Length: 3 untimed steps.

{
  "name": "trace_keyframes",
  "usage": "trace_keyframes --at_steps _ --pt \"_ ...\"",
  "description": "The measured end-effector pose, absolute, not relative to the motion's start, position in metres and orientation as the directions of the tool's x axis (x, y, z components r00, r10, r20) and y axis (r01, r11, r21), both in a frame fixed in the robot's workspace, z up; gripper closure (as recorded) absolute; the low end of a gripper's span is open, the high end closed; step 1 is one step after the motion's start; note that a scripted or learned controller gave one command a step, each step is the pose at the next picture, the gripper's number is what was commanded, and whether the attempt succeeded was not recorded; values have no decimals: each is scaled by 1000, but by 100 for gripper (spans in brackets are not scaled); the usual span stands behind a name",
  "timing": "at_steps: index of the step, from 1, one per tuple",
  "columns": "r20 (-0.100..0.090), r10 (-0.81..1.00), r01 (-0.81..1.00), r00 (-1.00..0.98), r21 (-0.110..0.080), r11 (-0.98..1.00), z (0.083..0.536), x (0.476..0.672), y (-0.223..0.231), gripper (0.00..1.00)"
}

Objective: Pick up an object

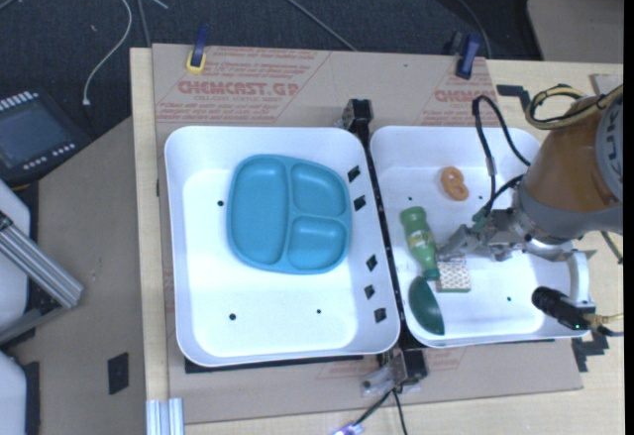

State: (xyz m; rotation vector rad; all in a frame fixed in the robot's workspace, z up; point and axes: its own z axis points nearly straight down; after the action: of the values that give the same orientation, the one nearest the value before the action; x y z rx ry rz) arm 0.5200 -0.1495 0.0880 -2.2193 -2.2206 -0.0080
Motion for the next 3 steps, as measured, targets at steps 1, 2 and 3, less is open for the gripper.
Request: trace_keyframes --at_steps 1,2,3 --pt "5 1000 1000 -1 10 1 102 523 -149 100" --pt "-1 1000 1000 -1 4 1 146 528 -149 100" --pt "-2 1000 1000 -2 8 2 211 531 -149 100"
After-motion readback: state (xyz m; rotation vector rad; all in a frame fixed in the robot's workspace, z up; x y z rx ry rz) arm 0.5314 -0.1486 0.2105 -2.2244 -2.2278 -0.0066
